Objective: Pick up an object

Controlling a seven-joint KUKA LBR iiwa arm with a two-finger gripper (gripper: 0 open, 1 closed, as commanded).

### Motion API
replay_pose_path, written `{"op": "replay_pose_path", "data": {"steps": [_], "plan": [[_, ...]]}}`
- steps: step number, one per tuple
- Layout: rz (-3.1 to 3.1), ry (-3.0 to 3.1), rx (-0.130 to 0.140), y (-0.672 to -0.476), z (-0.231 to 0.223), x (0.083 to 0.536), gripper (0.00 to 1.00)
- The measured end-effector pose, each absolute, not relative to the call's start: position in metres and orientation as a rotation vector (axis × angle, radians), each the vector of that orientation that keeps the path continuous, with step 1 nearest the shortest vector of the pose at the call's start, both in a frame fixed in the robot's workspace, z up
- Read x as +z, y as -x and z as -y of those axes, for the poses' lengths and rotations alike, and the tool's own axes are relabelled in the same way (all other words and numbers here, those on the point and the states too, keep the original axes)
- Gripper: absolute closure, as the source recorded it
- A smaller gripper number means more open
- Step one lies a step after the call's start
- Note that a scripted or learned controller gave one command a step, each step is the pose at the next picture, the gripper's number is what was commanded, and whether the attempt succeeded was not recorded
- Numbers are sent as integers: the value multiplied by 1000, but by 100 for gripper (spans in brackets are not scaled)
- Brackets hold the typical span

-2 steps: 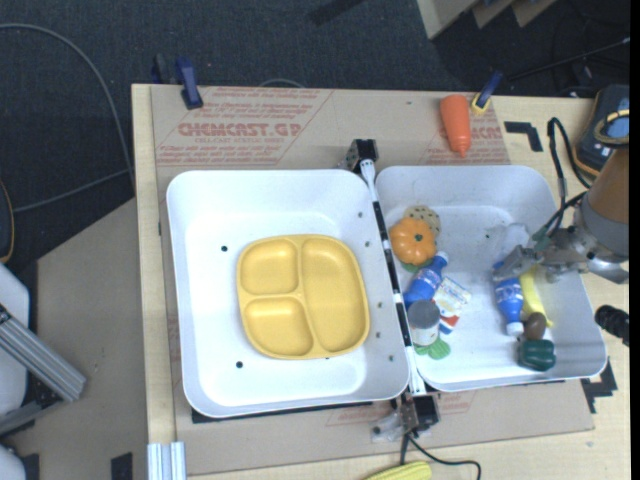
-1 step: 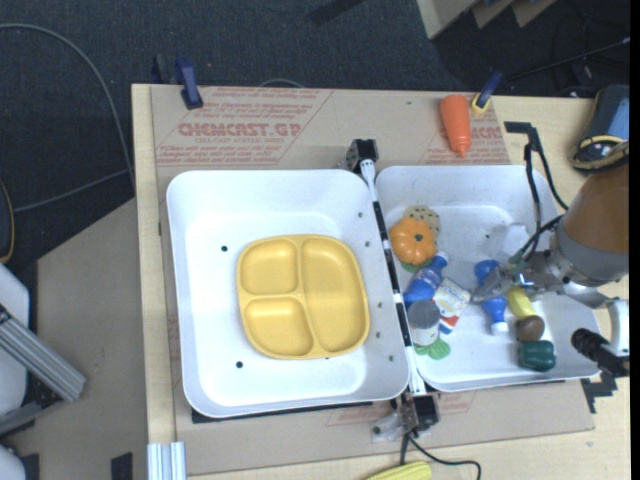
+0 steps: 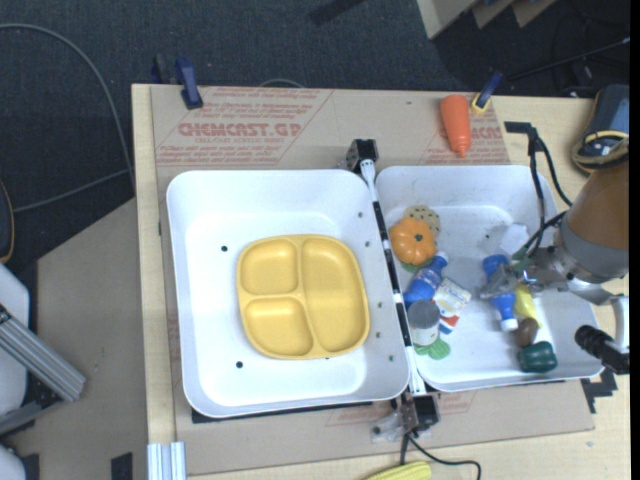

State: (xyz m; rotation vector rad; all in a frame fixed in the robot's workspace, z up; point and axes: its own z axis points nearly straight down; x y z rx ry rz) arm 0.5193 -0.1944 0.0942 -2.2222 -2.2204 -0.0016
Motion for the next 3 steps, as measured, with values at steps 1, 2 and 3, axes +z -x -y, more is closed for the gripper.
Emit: {"op": "replay_pose_path", "data": {"steps": [1, 2, 3], "plan": [[2223, 2220, -2, -578, 133, 140, 100], [2224, 2221, -1, -626, 92, 145, 100], [2221, 2218, 0, -596, 30, 185, 100]]}}
